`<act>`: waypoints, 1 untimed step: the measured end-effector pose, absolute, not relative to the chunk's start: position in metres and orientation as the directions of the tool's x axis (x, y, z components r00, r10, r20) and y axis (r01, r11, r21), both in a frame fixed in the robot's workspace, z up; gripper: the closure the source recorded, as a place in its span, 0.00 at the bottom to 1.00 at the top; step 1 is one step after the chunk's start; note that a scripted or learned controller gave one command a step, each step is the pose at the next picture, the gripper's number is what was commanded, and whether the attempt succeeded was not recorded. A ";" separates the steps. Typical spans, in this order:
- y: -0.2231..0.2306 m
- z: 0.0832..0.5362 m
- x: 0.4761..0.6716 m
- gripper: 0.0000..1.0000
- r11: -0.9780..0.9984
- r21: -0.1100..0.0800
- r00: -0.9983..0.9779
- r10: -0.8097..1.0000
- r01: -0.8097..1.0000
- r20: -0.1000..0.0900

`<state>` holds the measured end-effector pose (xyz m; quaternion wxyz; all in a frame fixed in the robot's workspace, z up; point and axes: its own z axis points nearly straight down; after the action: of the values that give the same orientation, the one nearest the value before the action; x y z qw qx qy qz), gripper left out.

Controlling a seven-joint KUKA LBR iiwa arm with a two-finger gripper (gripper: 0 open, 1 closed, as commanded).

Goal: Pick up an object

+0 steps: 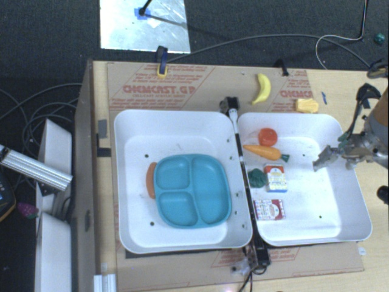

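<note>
We are seeing the tool [322, 157] hanging over the right bin [352, 224] near its right wall; whether it is spread or pressed together we cannot tell. Left of it a carrot [262, 152], a tomato [268, 137], a green piece [257, 177] and two small cartons [275, 178] are lying. A blue plate [192, 189] is sitting in the left bin [130, 163]. A banana [262, 88] is resting on the desk [182, 87].

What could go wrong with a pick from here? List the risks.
1. The carrot, tomato, green piece and small carton crowd the right bin's left side; closing on one may nudge another.
2. They sit near the wall between the bins, which may block a finger.
3. The gripper is over the bin's right part, so it must cross first, and the flat packet may be hard to grasp.
</note>
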<state>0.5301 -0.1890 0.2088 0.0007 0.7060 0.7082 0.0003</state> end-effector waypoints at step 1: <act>-0.113 0.114 0.588 0.00 0.003 0.000 -0.003 1.000 1.000 0.001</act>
<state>0.5880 -0.1129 0.1136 -0.0003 0.7060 0.7082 0.0002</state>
